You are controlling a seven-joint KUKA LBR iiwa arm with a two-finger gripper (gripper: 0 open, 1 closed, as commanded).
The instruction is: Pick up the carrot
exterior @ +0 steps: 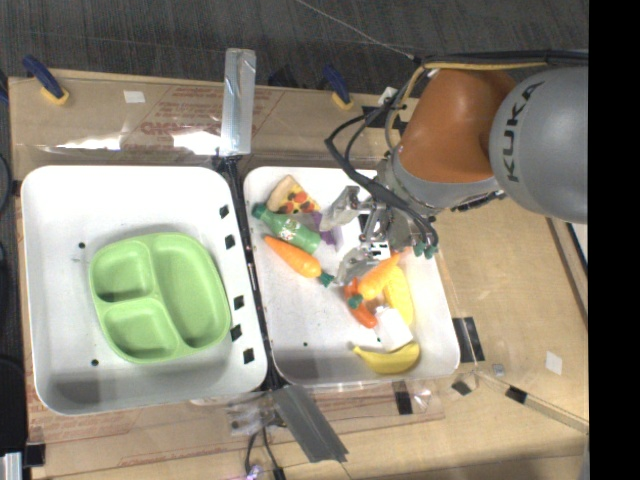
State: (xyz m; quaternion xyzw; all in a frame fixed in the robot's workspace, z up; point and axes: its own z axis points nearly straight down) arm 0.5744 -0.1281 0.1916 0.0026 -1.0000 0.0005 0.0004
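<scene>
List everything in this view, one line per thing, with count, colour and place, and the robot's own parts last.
bins: 2, white, side by side on the bench
divided plate: 1, light green, three compartments, in the left bin
carrot: 1, orange with a green end, lying in the right bin, left of the pincer
pizza slice: 1, tan with red spots, top of the right bin
bottle: 1, green with a white label, between the pizza slice and the carrot
banana: 1, yellow, bottom of the right bin
toy pile: count unclear, orange, yellow and white, under the pincer
arm: 1, grey with an orange band, reaching in from the right
pincer: 1, metallic, over the right bin
</scene>
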